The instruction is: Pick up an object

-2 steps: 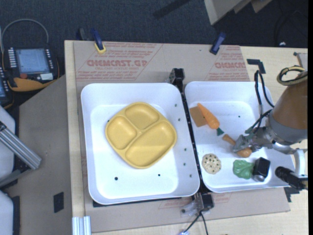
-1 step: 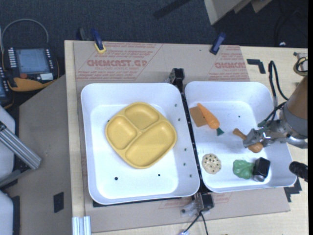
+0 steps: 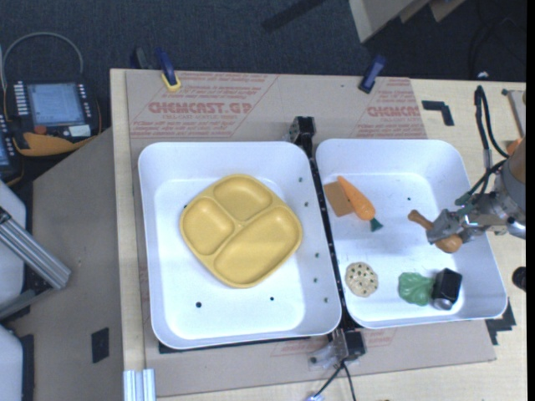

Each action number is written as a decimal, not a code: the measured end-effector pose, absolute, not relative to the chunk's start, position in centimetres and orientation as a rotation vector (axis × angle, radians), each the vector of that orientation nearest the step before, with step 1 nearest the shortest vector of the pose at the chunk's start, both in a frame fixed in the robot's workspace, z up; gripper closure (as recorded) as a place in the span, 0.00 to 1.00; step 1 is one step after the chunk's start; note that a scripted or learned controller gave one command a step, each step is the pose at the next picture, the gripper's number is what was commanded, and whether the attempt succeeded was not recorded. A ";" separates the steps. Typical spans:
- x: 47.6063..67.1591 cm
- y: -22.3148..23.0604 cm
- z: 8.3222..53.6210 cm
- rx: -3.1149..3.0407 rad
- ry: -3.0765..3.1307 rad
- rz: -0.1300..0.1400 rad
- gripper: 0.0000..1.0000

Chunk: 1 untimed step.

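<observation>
Two white bins sit side by side on the worktop; the left bin [image 3: 159, 224] bears one yellow divided plate [image 3: 241, 241], the right bin [image 3: 401, 153] one carrot [image 3: 357, 199], one cookie [image 3: 361, 279], one green lump [image 3: 413, 288], one dark block [image 3: 447, 287] and one brown-handled piece [image 3: 430, 225]; the tool [image 3: 451, 226] is low over that piece, its opening I cannot tell; nothing looks lifted yet, so the pick seems undone

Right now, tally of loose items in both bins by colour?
Yellow: 1, divided plate
Orange: 1, carrot
Brown: 2, flat piece, wooden piece at the gripper
Beige: 1, cookie
Green: 1, leafy toy
Black: 1, small object
Total: 7
</observation>
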State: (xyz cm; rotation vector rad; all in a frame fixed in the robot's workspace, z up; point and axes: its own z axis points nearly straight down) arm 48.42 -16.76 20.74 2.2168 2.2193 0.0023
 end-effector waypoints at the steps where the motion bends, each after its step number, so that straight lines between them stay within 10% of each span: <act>1: 48.5 -17.2 24.9 2.218 2.220 0.001 1.00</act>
